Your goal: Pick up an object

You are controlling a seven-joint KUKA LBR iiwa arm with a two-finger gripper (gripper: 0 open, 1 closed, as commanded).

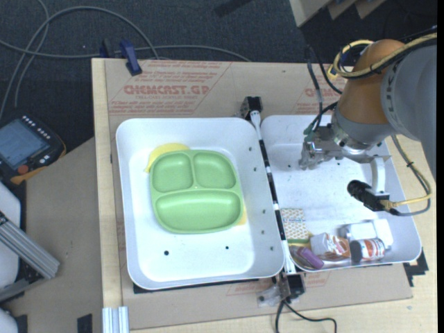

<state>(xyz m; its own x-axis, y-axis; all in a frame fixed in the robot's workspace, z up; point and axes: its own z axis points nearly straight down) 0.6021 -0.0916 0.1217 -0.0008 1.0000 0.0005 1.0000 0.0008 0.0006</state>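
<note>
Overhead, two shallow white bins sit side by side on the bench. The left bin (139, 255) holds a green divided plate (196, 191), three compartments showing, with a bit of yellow (164, 150) peeking out from beneath it at about 11 o'clock of the plate and a sliver of the same colour along its right rim.

The right bin (291, 127) has its loose things gathered in the near corner, around 6 o'clock of the bin: a small patterned packet (292, 215) against the divider, a purple piece (309, 257) just below it, a crinkled clear wrapper with red print (329, 245), and a small bottle with a dark cap (366, 247) lying on its side beside the wrapper.

The arm (388, 92) reaches in from 3 o'clock, its orange band above the wrist. The gripper (309, 157) hangs over the far half of the right bin, toward 12 o'clock, well apart from the cluster of objects. Nothing shows between its fingers; from this slant it looks as though they may be close together, but I cannot tell whether they are parted or closed. A dark cable end (368, 194) dangles below the wrist.
</note>
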